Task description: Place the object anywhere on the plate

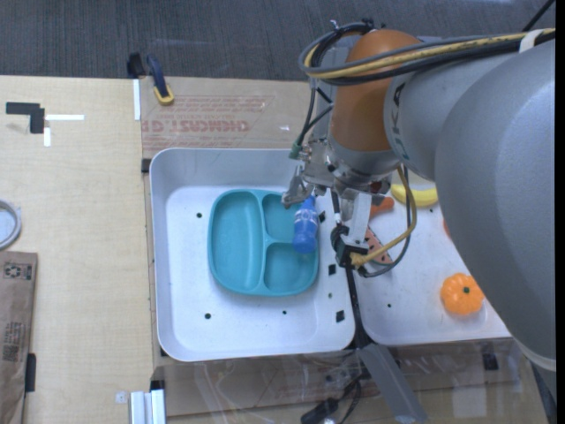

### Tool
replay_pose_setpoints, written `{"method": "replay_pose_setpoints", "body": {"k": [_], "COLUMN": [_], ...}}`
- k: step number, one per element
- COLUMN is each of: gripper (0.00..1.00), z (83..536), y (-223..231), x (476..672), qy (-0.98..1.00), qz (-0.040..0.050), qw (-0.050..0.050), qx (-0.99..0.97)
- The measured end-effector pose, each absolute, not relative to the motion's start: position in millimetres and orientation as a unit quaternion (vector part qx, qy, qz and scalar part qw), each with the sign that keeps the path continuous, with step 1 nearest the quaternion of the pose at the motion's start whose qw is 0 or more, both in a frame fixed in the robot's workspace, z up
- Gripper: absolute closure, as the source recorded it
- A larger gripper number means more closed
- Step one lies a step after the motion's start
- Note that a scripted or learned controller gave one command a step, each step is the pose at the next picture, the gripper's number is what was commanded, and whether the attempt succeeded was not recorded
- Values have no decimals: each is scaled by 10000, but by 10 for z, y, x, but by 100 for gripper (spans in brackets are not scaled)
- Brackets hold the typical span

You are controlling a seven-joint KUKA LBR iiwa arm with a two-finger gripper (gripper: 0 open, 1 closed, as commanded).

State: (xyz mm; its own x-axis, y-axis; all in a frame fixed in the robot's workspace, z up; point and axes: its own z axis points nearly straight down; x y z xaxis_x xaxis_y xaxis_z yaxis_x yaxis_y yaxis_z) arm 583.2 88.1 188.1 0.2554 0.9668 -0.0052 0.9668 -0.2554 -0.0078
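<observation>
A pale wooden desk [71, 201] fills the left of the camera view with dark grey carpet [221, 16] beyond its far edge (a flattened cardboard sheet [212, 122] lies behind the bins), and the grey arm [477, 148] reaches in from the right. The left white bin [177, 325] holds a teal divided plate [256, 241]; the right bin [415, 316] holds a small orange pumpkin [462, 294] and a yellow banana [415, 194]. The tool [305, 208] hangs over the plate's right side with a small blue bottle [305, 228] upright beneath it, seemingly pinched between its fingers.

Red lettering runs across the cardboard sheet [207, 117] above the bin, upside down and too faint to make out. Brown paper bag [16, 312], lower left, carries a recycling mark.
</observation>
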Motion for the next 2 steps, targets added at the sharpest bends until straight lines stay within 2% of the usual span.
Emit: {"method": "replay_pose_setpoints", "body": {"k": [1,2], "gripper": [100,100], "z": [1937,1882], "y": [863,44], "x": [5837,5027], "qy": [-6105,-5459], "qz": [82,43], "qw": [24,17], "qx": [-7920,-8378]}}
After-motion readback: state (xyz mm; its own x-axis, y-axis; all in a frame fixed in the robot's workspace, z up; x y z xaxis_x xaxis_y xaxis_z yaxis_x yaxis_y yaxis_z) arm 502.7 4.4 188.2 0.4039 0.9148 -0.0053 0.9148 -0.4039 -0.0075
